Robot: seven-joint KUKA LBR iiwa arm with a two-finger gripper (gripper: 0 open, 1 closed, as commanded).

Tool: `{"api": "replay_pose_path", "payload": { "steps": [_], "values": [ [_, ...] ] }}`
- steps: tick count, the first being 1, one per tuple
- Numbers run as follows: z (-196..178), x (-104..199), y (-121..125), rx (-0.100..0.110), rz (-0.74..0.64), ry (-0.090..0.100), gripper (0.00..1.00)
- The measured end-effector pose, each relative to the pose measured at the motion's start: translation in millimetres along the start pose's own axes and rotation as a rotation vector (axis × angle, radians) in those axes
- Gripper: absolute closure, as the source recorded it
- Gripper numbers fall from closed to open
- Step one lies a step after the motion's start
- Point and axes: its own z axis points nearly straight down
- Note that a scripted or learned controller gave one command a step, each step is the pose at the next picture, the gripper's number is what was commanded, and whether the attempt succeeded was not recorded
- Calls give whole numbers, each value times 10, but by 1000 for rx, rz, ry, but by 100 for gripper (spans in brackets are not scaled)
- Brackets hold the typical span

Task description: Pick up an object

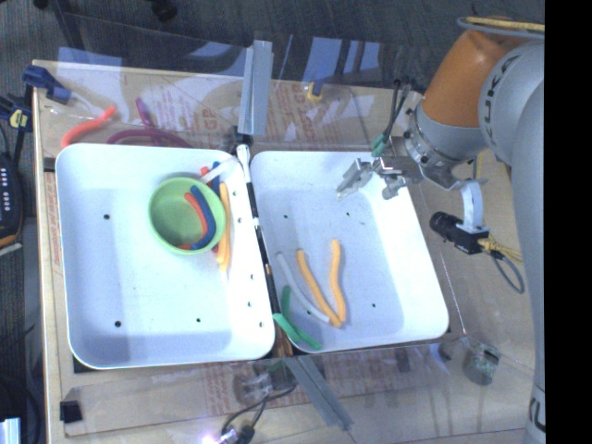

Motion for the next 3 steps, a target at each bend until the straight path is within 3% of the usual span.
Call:
{"api": "replay_pose_path", "payload": {
  "steps": [1, 2, 3],
  "values": [
    [1387, 201, -407, -4, -44, -1, 0],
    [1263, 204, -392, -6, -51, -1, 100],
    [1263, 204, -392, -6, -52, -2, 0]
  ]
}}
